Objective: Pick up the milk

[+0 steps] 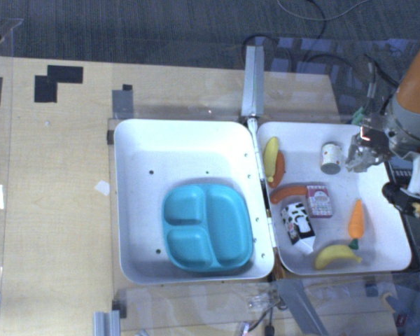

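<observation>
The milk point(297, 222) is a small carton with black and white cow patches. It lies on its side near the left wall of the right bin point(399, 261). My gripper point(362, 154) hangs over the back right part of that bin, well up and to the right of the milk and not touching it. A white cup point(330, 157) lies just left of the gripper.
Around the milk lie a sausage point(288, 192), a pink box point(319, 201), a carrot point(356, 220) and a banana point(337, 255). Another banana point(270, 158) lies at the bin's back left. The left bin point(136, 187) holds a blue divided plate point(206, 227).
</observation>
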`<control>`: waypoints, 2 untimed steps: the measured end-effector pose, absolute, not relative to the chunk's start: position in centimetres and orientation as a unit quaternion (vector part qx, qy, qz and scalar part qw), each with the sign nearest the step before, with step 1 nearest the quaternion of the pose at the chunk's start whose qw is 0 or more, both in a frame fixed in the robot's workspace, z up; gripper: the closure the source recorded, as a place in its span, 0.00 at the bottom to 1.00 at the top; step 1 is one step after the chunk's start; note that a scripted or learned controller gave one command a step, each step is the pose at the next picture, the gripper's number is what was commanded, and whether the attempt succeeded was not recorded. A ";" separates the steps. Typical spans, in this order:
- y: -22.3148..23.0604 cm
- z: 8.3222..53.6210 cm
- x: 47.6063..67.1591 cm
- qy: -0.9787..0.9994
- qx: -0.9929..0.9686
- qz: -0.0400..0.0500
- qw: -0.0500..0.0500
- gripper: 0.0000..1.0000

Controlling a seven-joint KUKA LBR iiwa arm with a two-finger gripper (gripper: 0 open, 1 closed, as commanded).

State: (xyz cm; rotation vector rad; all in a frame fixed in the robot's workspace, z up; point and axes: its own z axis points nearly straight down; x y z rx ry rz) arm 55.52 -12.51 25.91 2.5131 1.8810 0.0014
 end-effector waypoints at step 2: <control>-11.9 26.4 48.8 0.609 0.793 0.000 0.000 1.00</control>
